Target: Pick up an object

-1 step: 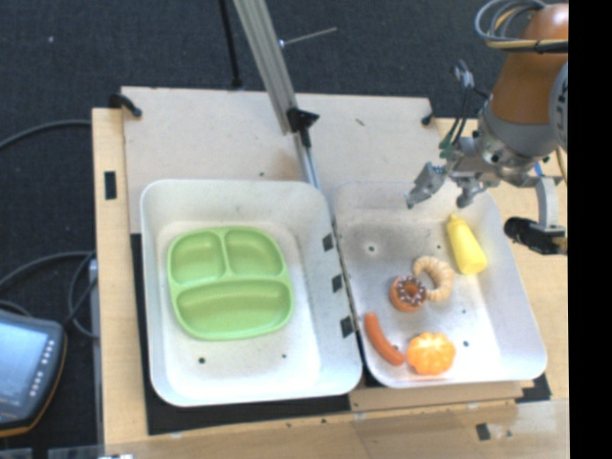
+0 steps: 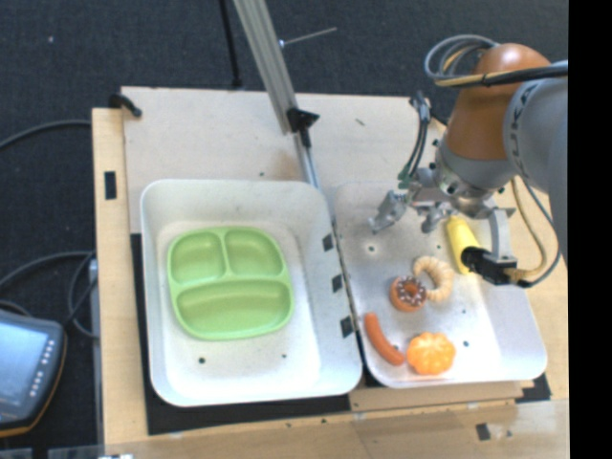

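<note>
In the right bin (image 2: 507,338) lie a chocolate doughnut with red topping (image 2: 408,294), a pale ring-shaped doughnut (image 2: 437,275) touching its right side, an orange sausage (image 2: 382,339) and a round orange fruit (image 2: 430,353) near the front wall. My gripper (image 2: 407,217) hangs over the back part of this bin, up and slightly left of the two doughnuts. It is open, with its grey fingers (image 2: 384,212) spread and nothing between them.
The left bin (image 2: 163,208) holds a green divided plate (image 2: 229,281). A slanted metal pole (image 2: 273,60) rises from behind the bins near their shared edge. The arm's orange-banded wrist (image 2: 488,113) stands over the right bin's back right corner.
</note>
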`<state>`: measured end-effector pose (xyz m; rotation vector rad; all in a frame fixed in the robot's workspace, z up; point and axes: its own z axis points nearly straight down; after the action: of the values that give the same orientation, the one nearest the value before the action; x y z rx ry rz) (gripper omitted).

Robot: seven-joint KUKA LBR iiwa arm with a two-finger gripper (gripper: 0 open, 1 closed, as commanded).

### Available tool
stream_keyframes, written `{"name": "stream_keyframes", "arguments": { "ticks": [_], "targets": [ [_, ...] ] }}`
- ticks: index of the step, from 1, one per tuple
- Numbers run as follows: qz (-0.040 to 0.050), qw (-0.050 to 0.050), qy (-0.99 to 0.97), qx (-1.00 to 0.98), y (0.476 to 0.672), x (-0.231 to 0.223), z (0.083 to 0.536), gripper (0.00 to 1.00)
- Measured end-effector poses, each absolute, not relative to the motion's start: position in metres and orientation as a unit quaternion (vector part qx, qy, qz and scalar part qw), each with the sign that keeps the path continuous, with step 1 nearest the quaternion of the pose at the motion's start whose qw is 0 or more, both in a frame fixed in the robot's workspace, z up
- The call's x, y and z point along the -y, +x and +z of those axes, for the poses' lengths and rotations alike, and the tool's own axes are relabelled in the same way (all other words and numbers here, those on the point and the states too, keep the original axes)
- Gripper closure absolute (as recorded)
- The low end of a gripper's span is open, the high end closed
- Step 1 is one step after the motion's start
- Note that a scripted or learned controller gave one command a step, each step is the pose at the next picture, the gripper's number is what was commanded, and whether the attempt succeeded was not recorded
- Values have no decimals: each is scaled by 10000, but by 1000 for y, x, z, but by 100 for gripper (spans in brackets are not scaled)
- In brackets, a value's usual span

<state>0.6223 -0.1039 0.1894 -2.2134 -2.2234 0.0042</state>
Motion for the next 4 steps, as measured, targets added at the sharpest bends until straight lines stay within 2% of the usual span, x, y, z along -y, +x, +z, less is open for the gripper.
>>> {"name": "stream_keyframes", "arguments": {
  "ticks": [1,2,3,4],
  "targets": [
    [23,-12,-7105,7037,553,184,206,0],
    [-16,2,-7046,7096,507,103,232,0],
    [-17,0,-7040,7102,491,38,246,0],
    [-12,-54,-7084,7058,564,113,284,0]
  ]
}}
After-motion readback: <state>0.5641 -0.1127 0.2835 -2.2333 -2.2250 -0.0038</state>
